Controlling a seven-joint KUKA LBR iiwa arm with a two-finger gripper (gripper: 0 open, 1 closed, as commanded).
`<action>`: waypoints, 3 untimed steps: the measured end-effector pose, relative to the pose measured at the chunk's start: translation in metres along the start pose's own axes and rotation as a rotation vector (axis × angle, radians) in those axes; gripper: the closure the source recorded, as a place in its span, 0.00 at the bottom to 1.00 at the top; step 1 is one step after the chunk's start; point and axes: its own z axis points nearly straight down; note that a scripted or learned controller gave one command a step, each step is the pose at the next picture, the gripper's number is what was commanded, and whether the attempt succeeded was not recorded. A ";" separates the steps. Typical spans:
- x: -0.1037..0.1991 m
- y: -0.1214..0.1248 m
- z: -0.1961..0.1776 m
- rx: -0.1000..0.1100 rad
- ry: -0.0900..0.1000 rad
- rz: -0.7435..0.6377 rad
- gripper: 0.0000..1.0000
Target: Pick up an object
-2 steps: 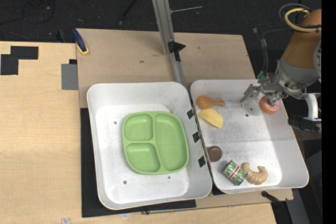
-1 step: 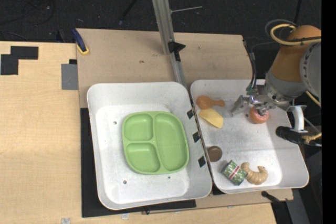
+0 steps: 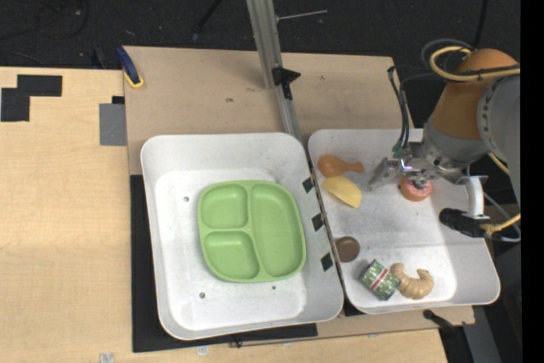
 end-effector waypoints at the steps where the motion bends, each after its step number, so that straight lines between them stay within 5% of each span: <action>1: -0.003 0.002 -0.014 -0.010 -0.009 -0.001 1.00; 3: -0.008 0.002 -0.116 0.001 0.001 0.002 1.00</action>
